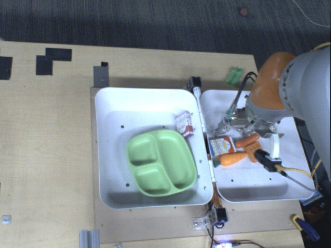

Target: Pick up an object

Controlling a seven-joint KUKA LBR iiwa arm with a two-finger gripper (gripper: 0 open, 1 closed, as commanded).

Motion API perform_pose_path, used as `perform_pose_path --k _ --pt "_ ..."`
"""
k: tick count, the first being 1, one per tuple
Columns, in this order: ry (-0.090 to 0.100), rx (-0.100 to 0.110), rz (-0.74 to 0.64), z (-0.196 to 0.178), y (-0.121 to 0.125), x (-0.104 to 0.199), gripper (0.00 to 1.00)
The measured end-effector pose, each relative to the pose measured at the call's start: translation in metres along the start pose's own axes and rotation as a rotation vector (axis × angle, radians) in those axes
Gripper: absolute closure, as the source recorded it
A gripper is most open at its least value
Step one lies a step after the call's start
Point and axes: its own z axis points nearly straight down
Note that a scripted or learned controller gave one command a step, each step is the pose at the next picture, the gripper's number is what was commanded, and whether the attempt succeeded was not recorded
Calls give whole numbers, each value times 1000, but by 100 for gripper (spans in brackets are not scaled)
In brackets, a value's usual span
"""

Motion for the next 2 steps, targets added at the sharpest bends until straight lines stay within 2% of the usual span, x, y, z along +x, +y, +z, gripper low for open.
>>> perform_pose_path --k 1,2 --pt "1 1 -4 0 15 6 0" --pt "1 3 -5 1 45 5 0"
